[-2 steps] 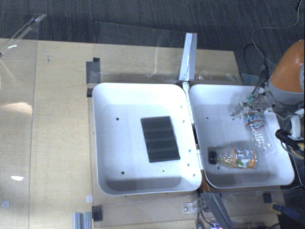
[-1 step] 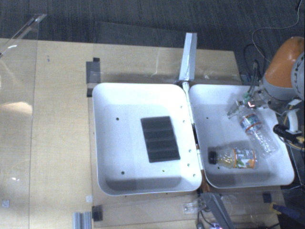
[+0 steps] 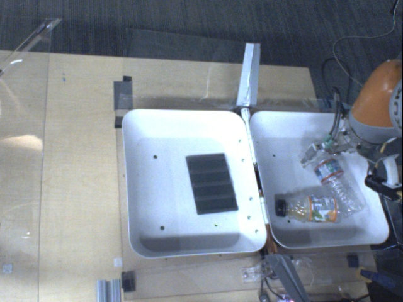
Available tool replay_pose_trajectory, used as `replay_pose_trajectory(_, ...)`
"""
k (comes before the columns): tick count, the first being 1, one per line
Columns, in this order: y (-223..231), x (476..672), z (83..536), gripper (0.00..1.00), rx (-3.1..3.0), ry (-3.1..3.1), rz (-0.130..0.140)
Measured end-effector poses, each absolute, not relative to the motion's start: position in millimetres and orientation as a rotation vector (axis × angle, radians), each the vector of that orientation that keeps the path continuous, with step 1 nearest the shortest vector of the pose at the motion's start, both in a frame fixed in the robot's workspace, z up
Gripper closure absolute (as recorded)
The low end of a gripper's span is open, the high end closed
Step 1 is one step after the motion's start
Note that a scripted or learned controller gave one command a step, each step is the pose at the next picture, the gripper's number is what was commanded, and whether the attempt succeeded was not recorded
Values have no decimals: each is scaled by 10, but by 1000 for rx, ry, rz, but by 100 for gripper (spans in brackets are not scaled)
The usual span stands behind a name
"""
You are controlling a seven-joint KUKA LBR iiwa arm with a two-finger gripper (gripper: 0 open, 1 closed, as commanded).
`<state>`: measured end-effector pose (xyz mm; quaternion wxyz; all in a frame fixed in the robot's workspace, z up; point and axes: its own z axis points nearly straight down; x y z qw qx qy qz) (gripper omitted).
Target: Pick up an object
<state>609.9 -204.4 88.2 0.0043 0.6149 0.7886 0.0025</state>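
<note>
Bottles lay in the right bin (image 3: 378, 231), two of them, close together toward its near right part. One clear bottle (image 3: 337, 182) lay at a slant, its cap end toward the far left and its base toward the near right, with a white and red label around its middle and a crinkled, see-through body. The other, a juice bottle (image 3: 308, 208), lay on its side just nearer, running left to right, with a dark cap at its left end, yellowish contents and a green and orange label; its right end came up against the base of the clear bottle. The gripper (image 3: 322, 148) hung over the far end of the clear bottle, by its neck, reaching in from the right below the grey arm (image 3: 378, 112) with its orange band. How its jaws stood could not be told, as the metal parts blurred into the bottle's glint. The left bin (image 3: 145, 168) held a dark ribbed block (image 3: 211, 182) lying flat near its middle, well apart from both bottles.
</note>
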Motion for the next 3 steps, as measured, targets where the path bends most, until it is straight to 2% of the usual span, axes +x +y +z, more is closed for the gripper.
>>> replay_pose_trajectory(1,-2030,6128,1008,100,1921,2466,16)
replay_pose_trajectory(2,-1601,6711,1808,100,1763,2590,7)
replay_pose_trajectory(3,-1640,6709,1881,100,1807,2561,6)
